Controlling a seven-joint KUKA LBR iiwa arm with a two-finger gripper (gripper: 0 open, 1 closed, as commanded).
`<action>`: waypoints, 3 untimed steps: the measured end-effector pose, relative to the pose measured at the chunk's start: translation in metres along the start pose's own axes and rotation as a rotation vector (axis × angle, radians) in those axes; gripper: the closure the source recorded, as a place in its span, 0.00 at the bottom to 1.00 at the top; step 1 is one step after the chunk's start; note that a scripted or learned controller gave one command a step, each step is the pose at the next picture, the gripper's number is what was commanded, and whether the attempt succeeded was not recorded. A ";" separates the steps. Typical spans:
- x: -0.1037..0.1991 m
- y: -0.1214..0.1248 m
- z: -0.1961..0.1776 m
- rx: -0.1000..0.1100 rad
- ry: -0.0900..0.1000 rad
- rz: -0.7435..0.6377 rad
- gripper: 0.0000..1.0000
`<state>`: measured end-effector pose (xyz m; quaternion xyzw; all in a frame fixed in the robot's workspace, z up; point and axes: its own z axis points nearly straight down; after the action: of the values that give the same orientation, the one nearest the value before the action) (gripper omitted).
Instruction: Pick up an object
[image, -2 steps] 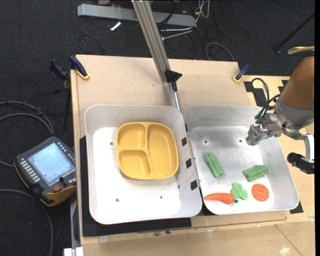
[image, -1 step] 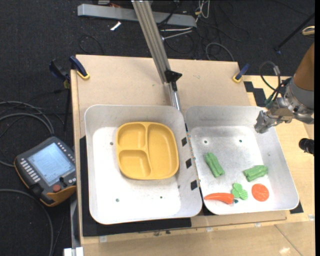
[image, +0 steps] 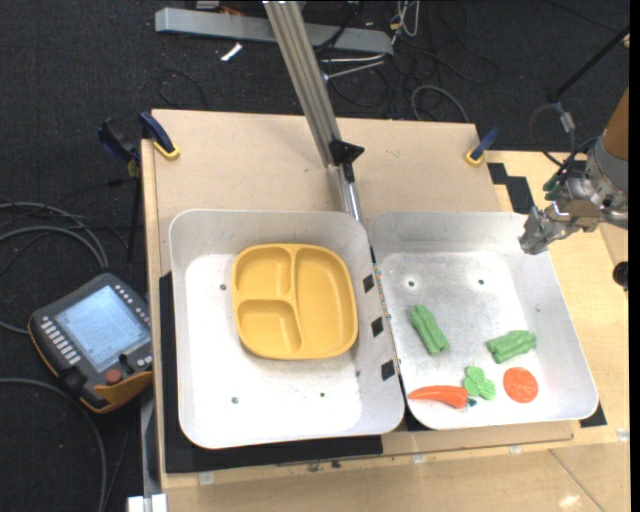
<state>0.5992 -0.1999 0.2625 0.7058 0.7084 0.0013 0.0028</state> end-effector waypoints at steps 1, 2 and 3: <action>0.061 -0.016 0.000 0.006 0.004 -0.004 1.00; 0.113 -0.029 0.016 0.009 0.004 -0.004 1.00; 0.175 -0.043 0.019 0.008 0.005 -0.005 1.00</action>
<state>0.5552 -0.0247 0.2431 0.7040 0.7102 0.0001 -0.0019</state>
